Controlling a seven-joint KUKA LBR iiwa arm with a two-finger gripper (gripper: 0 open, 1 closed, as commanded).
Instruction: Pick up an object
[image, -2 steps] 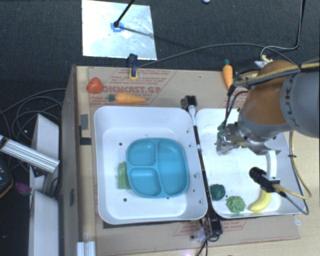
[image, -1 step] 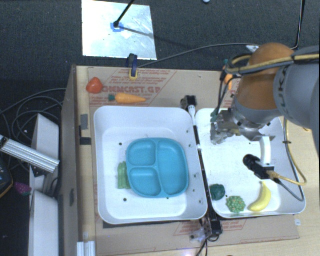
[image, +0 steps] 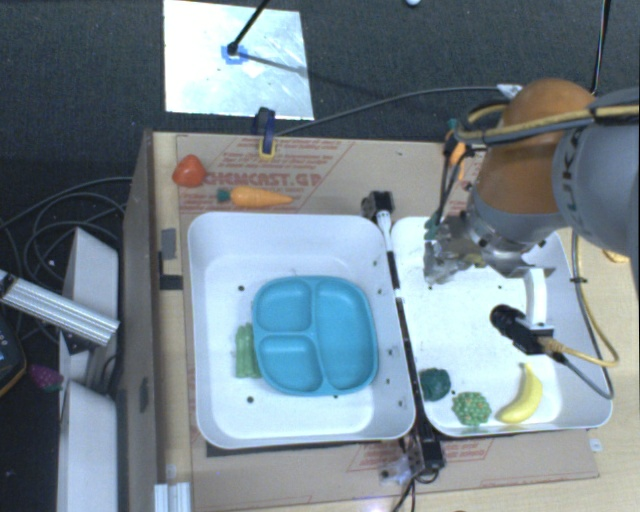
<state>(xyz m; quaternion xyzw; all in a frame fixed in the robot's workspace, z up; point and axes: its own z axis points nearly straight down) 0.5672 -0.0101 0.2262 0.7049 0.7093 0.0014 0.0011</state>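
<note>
Since the pickable stuff sits along the near edge of the right bin (image: 590, 405), that's where it could go sideways: the banana (image: 522, 396), the light green bumpy piece (image: 471, 407) and the dark green lump (image: 434, 383) are crowded together, so a slightly off descent would probably nudge one into its neighbour or against the wall. Further back, the gripper (image: 440, 262) hovers over bare bin floor near the divider, well apart from all three. Can't tell how wide its jaws are, and nothing visible in them.
</note>
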